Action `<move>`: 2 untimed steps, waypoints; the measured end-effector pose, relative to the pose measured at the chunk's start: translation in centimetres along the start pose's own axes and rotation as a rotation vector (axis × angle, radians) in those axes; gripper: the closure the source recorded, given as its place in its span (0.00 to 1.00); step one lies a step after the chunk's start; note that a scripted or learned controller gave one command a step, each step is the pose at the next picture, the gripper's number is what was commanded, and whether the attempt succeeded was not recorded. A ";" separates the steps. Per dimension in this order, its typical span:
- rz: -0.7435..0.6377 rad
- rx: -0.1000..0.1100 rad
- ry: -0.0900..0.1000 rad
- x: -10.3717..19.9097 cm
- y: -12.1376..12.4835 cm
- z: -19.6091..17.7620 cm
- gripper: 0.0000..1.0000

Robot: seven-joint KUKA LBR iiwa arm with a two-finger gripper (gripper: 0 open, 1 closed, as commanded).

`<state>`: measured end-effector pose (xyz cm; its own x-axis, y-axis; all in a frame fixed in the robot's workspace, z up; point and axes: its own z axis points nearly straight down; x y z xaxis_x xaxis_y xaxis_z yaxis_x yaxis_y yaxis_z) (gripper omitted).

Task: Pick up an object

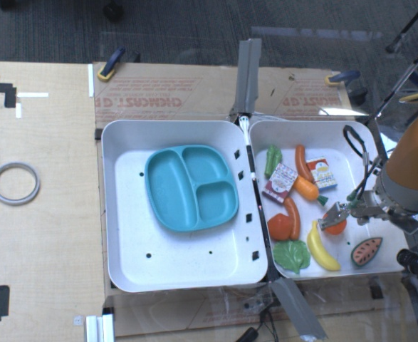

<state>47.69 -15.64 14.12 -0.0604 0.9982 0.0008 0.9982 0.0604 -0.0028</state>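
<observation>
Pincer [335, 218]: low over red tomato [336, 225] near right bin's [305, 125] front edge; clench apparently unreadable. Advised: descend centred, clear of banana [322, 247].

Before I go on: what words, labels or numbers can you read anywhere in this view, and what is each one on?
Red print on the cardboard sheet behind the bins, upside down in this view: too blurred to read for sure.
Same red print on the cardboard behind the right bin: also not legible.
Small pink and white carton in the right bin: print too small to read.
Small box with an orange picture: print too small to read.
</observation>
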 end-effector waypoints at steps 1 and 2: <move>-0.156 -0.003 -0.002 -4.2 6.5 5.0 0.00; -0.008 -0.004 -0.002 -2.8 11.4 -0.8 0.00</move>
<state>59.25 -17.78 14.85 -0.0686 0.9976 -0.0014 0.9976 0.0686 0.0008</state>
